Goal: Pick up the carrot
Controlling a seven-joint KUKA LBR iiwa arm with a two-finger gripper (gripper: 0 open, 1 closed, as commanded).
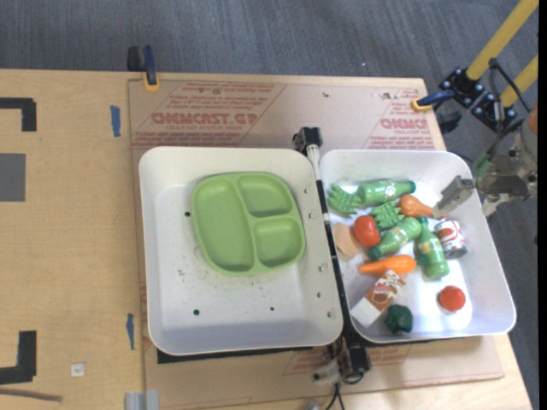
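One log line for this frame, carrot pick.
phase: approach | gripper: over right bin, upper right, holding nothing | carrot: lying mid-bin among toy food, untouched | green tray: left bin

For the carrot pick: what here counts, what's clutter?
Job:
carrot, in the right bin
gripper, above that bin's right side

Clutter:
green divided plate in the left bin
tomato
green bottles
broccoli

Bright, even overhead light; the white bins (162,254) look slightly washed out, shadows are soft and short, and focus is mildly soft throughout
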